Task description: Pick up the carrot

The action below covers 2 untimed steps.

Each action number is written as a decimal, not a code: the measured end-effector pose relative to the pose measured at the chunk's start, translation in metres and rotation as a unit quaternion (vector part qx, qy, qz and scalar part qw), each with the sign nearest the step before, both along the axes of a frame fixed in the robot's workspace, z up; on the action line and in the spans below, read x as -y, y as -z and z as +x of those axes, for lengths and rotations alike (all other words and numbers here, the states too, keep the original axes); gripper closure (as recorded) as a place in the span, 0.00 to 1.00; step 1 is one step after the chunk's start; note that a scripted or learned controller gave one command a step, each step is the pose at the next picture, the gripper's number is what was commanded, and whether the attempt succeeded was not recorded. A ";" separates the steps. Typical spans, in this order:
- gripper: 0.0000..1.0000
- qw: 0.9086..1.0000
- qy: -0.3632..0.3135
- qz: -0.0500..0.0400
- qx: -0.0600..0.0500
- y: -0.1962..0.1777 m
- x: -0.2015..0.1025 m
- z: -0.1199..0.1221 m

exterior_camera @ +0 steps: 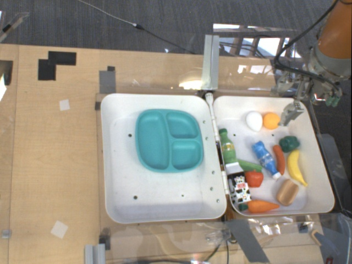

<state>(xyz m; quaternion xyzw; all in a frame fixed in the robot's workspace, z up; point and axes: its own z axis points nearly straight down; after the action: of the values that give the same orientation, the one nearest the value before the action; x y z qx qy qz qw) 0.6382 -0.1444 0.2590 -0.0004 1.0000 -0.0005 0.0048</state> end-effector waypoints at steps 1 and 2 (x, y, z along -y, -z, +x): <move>0.00 1.000 -0.013 0.001 -0.006 0.146 0.062 -0.004; 0.00 1.000 0.008 0.000 0.001 0.170 0.061 -0.002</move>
<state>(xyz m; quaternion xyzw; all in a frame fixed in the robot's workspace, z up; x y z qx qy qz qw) 0.6361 -0.2051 0.0888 0.0071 1.0000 -0.0008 0.0059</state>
